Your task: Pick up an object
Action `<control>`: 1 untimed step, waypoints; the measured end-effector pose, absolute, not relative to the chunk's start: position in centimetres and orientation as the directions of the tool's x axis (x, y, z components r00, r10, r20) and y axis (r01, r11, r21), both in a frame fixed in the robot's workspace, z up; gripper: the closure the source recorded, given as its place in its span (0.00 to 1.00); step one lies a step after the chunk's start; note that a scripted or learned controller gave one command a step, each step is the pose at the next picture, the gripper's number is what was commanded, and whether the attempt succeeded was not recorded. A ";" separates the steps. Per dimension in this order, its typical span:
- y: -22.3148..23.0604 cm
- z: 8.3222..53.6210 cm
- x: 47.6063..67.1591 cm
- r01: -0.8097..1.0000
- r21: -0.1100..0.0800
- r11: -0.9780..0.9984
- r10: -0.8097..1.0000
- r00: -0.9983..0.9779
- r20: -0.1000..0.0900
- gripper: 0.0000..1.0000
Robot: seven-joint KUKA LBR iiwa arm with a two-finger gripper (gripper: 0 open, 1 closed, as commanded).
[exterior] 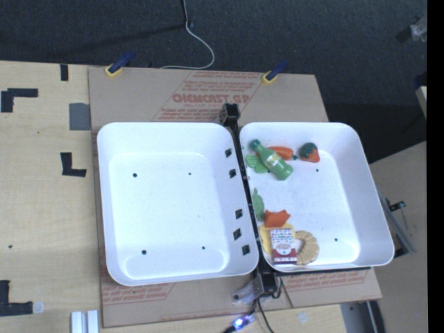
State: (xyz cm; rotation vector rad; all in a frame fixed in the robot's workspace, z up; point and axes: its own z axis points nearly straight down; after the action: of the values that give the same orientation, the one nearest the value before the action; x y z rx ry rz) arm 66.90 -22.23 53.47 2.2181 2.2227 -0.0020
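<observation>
I see a wooden bench [41,186] carrying a cardboard sheet [201,96], with dark carpet [291,19] beyond and a thin cable [198,37] trailing over it. Two white bins sit side by side: the left bin [166,200] and the right bin [340,193]. Along the right bin's left side lie a green bottle [272,161], an orange piece [281,151], a red-and-green piece [309,152], a red packet [282,245] and a cracker [306,247]. I cannot tell the state of the jaws.

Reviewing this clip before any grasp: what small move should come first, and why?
Probably bring the arm in over the right bin, above the green bottle. All the objects lie in that bin, and the bottle has some free floor on its lower right.
</observation>
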 end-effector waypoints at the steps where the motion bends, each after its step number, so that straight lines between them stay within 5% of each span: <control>1: -12.6 53.5 66.9 1.000 0.001 0.008 1.000 -0.008 0.001 1.00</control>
State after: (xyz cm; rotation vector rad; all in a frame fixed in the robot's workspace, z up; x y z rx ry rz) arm 66.90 -12.60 53.52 2.2123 2.2308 0.0020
